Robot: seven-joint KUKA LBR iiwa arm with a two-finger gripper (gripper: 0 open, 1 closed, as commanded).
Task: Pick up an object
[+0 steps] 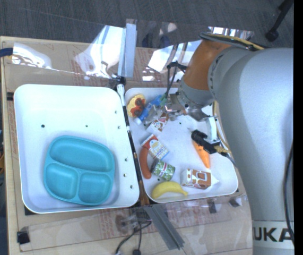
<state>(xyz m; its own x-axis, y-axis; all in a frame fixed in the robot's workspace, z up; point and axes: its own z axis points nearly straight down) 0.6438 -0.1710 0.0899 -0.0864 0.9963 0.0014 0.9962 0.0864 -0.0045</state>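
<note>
A bulky, smooth grey arm (257, 121) fills the frame's right side, with an orange band (201, 68) near its upper end and white "UKA" lettering (272, 234) at lower right.

Overhead slanted view of the counter (61, 52) bearing two white bins. The left bin (29, 142) holds a blue divided tray (79, 169). The right bin (185, 137) holds a banana (168, 190), a small carton (196, 178), a carrot (203, 155) and a sausage (144, 163). The grey arm (252, 116) reaches in from the right; its end effector (168, 109) sits low over the right bin's upper part.
</note>
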